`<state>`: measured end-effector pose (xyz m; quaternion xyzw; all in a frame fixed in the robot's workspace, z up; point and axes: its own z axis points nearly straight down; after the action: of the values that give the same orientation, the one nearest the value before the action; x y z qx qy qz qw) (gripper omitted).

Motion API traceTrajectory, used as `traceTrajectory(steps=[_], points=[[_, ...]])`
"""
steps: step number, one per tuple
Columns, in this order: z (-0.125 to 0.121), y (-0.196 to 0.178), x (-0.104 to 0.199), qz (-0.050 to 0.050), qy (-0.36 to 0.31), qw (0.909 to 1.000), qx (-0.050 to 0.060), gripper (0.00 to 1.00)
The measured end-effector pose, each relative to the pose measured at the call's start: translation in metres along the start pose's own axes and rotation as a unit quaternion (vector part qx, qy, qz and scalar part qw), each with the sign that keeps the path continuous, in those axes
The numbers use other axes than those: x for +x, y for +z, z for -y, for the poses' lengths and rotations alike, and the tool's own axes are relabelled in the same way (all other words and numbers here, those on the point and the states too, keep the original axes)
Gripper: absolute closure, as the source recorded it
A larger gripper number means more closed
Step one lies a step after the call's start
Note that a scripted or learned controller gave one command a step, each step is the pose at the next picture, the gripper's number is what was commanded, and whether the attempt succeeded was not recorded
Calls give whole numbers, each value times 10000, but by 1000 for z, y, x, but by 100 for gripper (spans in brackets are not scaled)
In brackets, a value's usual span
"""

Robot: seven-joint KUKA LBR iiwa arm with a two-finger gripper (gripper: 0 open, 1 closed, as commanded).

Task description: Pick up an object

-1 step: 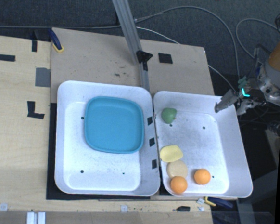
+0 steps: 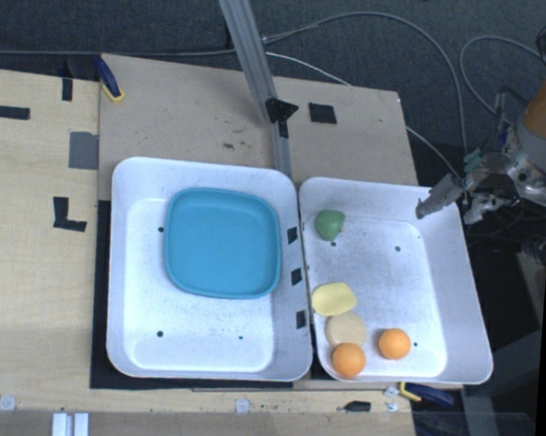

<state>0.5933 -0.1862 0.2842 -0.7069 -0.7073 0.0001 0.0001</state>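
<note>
— What sat nearest the camera?

— Two small round orange balls, one at the near rim of the right-hand shallow white bin, the other just beside it toward the arm. A pale beige rounded lump touched the first ball, and a soft yellow oblong piece lay against the lump, its long axis running roughly across the bin. A small green rounded object sat apart, near the bin's far left corner.

— And the other bin?

— The left white bin held a square turquoise plastic plate, flat, rounded corners.

— Where was the claw?

— The two-finger gripper hung over the right bin's far right corner. Whether its fingers were apart or together I couldn't tell; they were too dark and small.

— Which way would it have to go?

— Every candidate lay to its left. The green object seemed the closest, almost level with it across the bin; the cluster lay left and nearer the camera.

— Any writing?

— None legible.
</note>
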Motion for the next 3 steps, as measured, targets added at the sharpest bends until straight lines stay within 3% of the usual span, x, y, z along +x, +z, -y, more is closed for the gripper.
traceTrajectory(steps=[3], points=[[11, 170, 2, -8, -3, 10000, 29, 0]])
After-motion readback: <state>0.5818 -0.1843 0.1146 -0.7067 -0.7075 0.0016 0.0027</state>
